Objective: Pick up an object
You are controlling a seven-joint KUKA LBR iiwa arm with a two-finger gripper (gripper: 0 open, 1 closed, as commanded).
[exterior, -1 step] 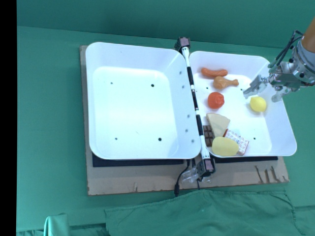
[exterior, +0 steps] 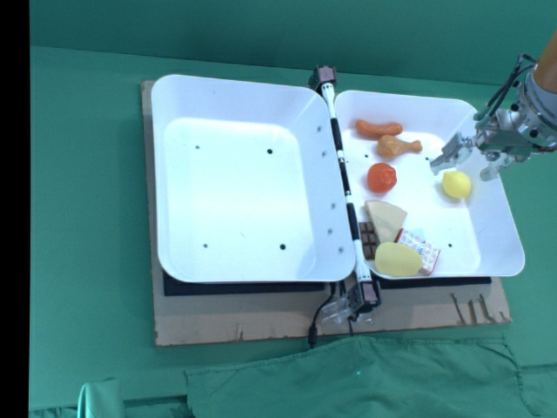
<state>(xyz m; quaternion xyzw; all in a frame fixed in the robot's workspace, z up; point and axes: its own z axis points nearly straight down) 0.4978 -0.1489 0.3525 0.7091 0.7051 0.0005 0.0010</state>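
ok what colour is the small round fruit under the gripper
Yellow: the small round fruit in the right bin, seen in the camera view.

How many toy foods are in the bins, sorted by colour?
Orange or red: 3, the sausage, the drumstick and the tomato.
Yellow: 2, the lemon and the potato-like piece.
Cream: 1, the cheese wedge.
Brown: 1, the chocolate bar.
Red and white: 1, the small packet.
Total: 8, all in the right bin.

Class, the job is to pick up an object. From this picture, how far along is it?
Done: the gripper has reached over the right bin, fingers spread. In hand: nothing sits between the fingers; it is poised just above the yellow lemon. Left: closing on an object and lifting it. The tomato and the other food items lie untouched.
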